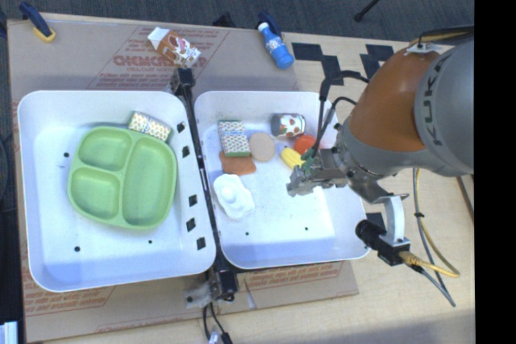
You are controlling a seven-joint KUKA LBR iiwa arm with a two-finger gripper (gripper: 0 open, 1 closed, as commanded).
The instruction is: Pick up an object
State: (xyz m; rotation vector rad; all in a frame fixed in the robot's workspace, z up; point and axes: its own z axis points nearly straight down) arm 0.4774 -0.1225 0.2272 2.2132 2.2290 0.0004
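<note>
Tray [122, 177]: green, sits in left bin [32, 197], out of arm's reach zone; checkered packet [150, 126] just beside its top edge.
Right bin [266, 250]: holds the pickable clutter — white bottle [231, 196], checkered box [234, 138] over orange block [239, 165], tan disc [262, 146], yellow piece [291, 158], red piece [305, 144].
Jaws [305, 181]: low over right bin, near yellow piece; probably lining up a grab.
Jaw state: cannot tell, blurred, arm body covers them; nothing visibly held.
Hidden: bin's right wall behind arm.
</note>
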